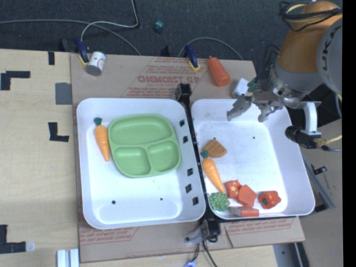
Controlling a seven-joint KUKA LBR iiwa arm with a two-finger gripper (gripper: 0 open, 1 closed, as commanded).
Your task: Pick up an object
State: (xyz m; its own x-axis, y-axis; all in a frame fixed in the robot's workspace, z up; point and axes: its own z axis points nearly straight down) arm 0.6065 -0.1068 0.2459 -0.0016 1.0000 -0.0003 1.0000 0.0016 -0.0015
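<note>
My gripper (249, 110) hangs open over the far edge of the right bin (289, 166), with nothing between its fingers. Below it in that bin lie a brown toy slice (215, 148), an orange carrot (212, 173), a green broccoli piece (219, 202), red toy pieces (240, 192) and a red pepper (269, 199), all toward the near side. The left bin (89, 193) holds a green divided plate (146, 144) and a second carrot (102, 139) beside it.
An orange toy (218, 71) lies on the cardboard behind the right bin. A small white can (96, 62) and blue clamps (193, 61) sit at the back. A black divider (192, 149) runs between the bins. Cables cross the dark floor behind.
</note>
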